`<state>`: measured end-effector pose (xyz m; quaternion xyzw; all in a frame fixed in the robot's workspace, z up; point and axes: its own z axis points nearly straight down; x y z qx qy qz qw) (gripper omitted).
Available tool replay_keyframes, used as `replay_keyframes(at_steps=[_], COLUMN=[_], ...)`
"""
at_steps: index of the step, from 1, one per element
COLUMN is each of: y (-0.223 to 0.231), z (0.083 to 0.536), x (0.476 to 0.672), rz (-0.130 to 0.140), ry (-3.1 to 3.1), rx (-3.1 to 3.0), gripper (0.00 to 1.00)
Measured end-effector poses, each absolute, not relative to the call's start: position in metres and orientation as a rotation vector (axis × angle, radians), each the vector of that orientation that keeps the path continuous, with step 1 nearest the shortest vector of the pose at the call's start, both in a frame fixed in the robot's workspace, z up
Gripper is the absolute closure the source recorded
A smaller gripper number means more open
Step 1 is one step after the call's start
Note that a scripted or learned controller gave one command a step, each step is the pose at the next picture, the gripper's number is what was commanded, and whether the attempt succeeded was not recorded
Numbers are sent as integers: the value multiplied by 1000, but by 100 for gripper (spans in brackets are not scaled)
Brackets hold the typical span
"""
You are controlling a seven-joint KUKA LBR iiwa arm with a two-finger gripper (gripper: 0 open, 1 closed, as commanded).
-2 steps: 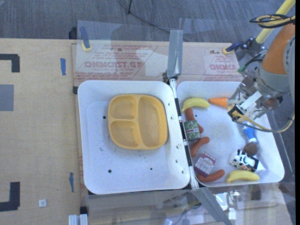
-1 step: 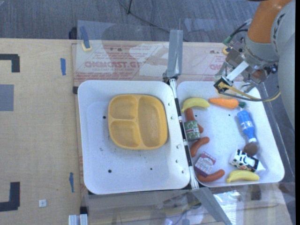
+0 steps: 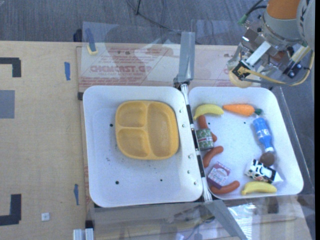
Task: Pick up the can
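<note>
Lengthwise near-to-far, can [image 3: 204, 139] beside right bin's [image 3: 235, 134] left wall, tool [image 3: 252, 61] outside far rim, grip cannot tell

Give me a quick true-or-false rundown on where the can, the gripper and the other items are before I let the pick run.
1. The can lies in the right bin, close to the wall it shares with the left bin. True.
2. The gripper is directly over the can. False: it is by the right bin's far edge, well apart from the can.
3. A yellow divided plate sits in the left bin. True.
4. The blue bottle is in the left bin. False: it lies in the right bin, on the side away from the can.
5. Two bananas lie in the right bin. True.
</note>
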<state>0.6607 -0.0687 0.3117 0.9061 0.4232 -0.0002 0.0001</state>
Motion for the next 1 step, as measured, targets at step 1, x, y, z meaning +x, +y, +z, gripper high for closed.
replay_keyframes(at_steps=[1], y=[-27], z=[248], x=[574], rz=[-4], ry=[1470], rx=[2779], gripper=[100])
